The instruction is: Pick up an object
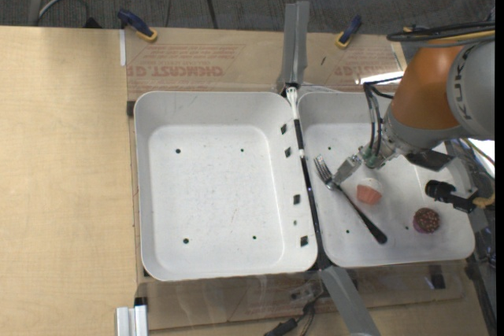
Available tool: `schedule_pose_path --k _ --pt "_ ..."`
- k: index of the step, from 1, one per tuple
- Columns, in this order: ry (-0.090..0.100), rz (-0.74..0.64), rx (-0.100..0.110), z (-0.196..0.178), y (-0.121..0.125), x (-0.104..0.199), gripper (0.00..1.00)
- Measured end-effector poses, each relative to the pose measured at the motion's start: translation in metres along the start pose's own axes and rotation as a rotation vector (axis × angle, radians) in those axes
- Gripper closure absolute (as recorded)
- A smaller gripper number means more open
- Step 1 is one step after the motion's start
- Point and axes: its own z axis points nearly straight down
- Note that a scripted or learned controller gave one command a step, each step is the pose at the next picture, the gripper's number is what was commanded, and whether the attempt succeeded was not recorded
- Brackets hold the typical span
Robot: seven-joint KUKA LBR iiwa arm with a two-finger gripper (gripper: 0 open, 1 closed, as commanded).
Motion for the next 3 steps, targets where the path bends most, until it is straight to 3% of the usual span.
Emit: schedule_pose_path --k 1,2,3 --pt "-0.001 0.271 0.0 0.0 -0.045 -0.078 0.0" --pt "0.016 0.161 0.007 0.0 0.021 -0.134 0.0" --pt "0.0 0.316 0.001 0.0 -0.032 -0.053 0.0"
